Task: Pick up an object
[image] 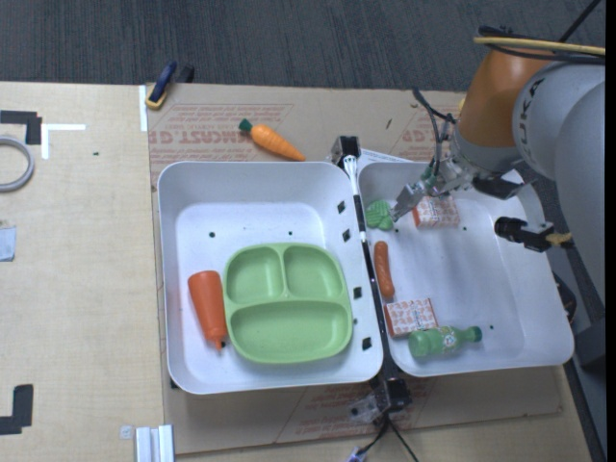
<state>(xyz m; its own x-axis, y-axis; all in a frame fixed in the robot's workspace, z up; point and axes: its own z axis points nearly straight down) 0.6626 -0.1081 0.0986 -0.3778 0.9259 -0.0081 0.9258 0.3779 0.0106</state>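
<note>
The gripper (420, 196) hangs low at twelve o'clock in the right bin (525, 349), whether it is open I cannot tell, with a small red-and-white carton (438, 213) just beside it at three o'clock and a green toy (379, 214) at nine.

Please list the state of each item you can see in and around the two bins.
Pincer: low in the right bin, near the green item.
Divided plate: upright, bare.
Green bottle: on its side.
Sausage: lying flat.
Orange cylinder: lying beside the plate.
Carrot: on the cardboard, outside the bins.
</note>
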